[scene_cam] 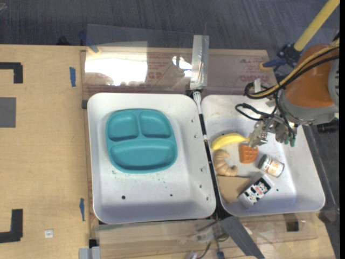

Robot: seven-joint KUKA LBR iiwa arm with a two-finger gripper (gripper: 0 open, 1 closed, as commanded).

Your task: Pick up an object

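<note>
Seen from above, a bench carries two shallow white bins side by side. The left bin point(102, 198) holds a teal divided plate point(142, 140) with three compartments, lying flat and well apart from everything else. Moving right, past the divider between the bins, the right bin point(310, 190) holds a small cluster of items. Nearest the divider is a yellow toy banana point(228, 141), and just below it a tan croissant-shaped pastry toy point(224, 163). Beside these sits an orange waffle-like piece point(248, 154), then a small cylindrical can point(271, 166) lying on its side, and below that a black-and-white carton point(256, 190) near the bin's front. The grey arm with its orange band enters from the right, and its gripper point(260, 135) hangs just above the orange waffle-like piece, close to the banana's right tip. Whether the gripper is open or closed cannot be told here, and nothing is visibly held. This looks like the approach step, with a pick target not yet secured. The next move likely calls for a straight descent onto the orange piece, keeping clear of the banana and can crowding it.
</note>
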